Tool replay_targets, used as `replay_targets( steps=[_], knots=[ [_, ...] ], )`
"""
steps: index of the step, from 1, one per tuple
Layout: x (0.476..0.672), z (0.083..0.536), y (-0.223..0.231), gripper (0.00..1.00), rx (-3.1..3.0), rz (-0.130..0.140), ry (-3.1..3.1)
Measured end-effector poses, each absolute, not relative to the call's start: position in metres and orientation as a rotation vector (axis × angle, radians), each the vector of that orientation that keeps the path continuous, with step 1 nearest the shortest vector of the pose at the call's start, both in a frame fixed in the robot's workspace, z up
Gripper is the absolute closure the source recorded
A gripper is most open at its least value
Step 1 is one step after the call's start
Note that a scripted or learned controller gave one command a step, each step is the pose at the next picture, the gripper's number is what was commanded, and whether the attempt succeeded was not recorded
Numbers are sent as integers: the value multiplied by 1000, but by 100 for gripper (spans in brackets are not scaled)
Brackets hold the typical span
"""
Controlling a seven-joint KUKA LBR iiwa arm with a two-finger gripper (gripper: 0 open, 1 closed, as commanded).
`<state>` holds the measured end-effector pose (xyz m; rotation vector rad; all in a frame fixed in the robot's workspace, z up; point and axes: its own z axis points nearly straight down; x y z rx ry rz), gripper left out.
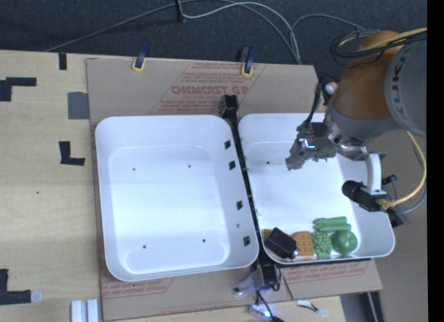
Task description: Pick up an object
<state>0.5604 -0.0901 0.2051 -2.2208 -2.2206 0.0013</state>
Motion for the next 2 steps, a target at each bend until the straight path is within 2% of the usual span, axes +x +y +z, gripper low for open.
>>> replay_targets(
  steps=[1,2],
  knots=[
    [569,197,-103,100,-2272,2,-2168],
    [522,202,-75,100,-2220,0,-2223]
  ],
)
